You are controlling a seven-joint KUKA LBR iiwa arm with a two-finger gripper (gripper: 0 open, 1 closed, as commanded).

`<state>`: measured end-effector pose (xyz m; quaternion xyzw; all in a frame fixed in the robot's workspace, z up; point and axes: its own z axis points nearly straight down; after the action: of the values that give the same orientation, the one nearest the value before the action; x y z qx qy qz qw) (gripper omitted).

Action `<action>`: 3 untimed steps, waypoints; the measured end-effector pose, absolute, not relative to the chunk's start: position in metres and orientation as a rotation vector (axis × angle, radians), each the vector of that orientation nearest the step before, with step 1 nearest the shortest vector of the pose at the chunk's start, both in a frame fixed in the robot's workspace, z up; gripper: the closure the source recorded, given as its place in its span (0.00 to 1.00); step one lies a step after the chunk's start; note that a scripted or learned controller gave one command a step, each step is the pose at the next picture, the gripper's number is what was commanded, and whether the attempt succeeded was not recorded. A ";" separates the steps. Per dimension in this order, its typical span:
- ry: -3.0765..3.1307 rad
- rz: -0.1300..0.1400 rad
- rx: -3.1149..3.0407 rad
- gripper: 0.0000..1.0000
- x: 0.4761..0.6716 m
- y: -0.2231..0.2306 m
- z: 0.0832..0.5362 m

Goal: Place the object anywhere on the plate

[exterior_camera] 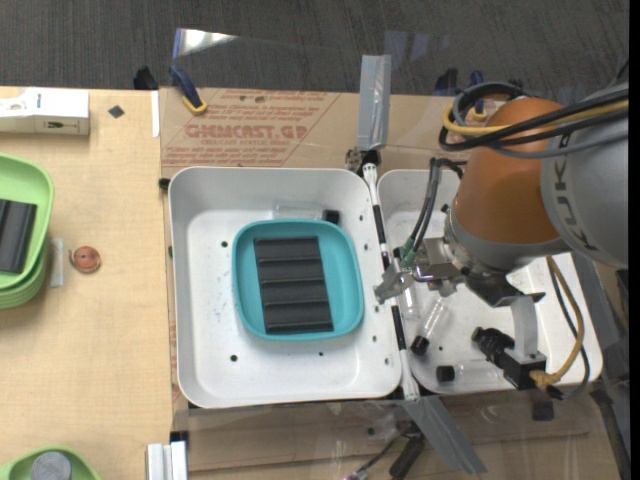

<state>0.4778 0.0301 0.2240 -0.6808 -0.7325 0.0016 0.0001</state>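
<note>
Gripper [397, 286]: low over the shared wall between the two bins, at the inner edge of the right bin [420, 190]; whether it is open or closed cannot be told, and nothing is seen held in it.

Clear tube with a black cap [427, 326]: just beside the gripper on its near side, lying tilted on the right bin's floor, apart from the gripper.

Small black piece [445, 373]: further toward the near rim, close to the bin's front edge.

Teal plate [345, 268]: to the gripper's left, in the middle of the left bin [200, 298]; its right rim lies near the dividing wall, and open white floor runs around its other sides.

Dark ribbed slab [292, 284]: lying on the plate's centre, within its raised rim.

Orange band [505, 183]: above and to the right of the gripper, covering much of the right bin.

Cardboard sheet [250, 128]: beyond both bins.
</note>
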 end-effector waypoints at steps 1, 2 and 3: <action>-2.327 0.006 -2.109 0.00 0.511 -0.029 0.190; -2.295 0.005 -2.145 0.00 0.530 -0.085 0.190; -2.270 0.004 -2.172 0.00 0.499 -0.147 0.276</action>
<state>0.4993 -0.1473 0.2756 -0.6912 -0.7226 0.0013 -0.0002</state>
